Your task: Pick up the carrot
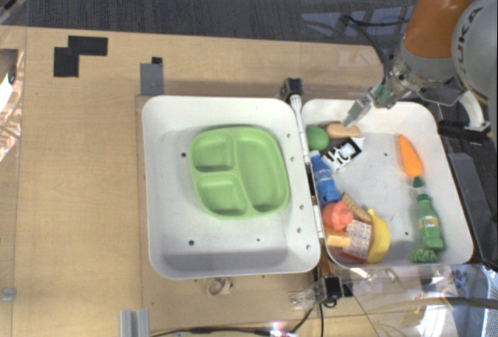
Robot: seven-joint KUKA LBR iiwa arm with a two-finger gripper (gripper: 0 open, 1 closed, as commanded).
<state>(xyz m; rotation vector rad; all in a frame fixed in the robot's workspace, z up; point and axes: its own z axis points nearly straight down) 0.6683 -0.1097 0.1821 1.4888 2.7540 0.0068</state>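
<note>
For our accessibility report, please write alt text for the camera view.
A grey robot arm's end effector hovers over the right bin's top-left corner, apart from the orange carrot near its right wall. The left bin holds a green divided plate.

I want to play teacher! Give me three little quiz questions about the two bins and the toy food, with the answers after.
1. True or false: the carrot lies in the left bin.
2. What stands in the left bin? A) a green divided plate B) a banana C) a blue bottle
3. Fill in: the gripper is near the right bin's ____ edge, apart from the carrot.

Key
1. False: it lies in the right bin, near the right wall, above the green bottle.
2. A. The banana and blue bottle are in the right bin.
3. Far (top) edge, beside the green ball.
</note>
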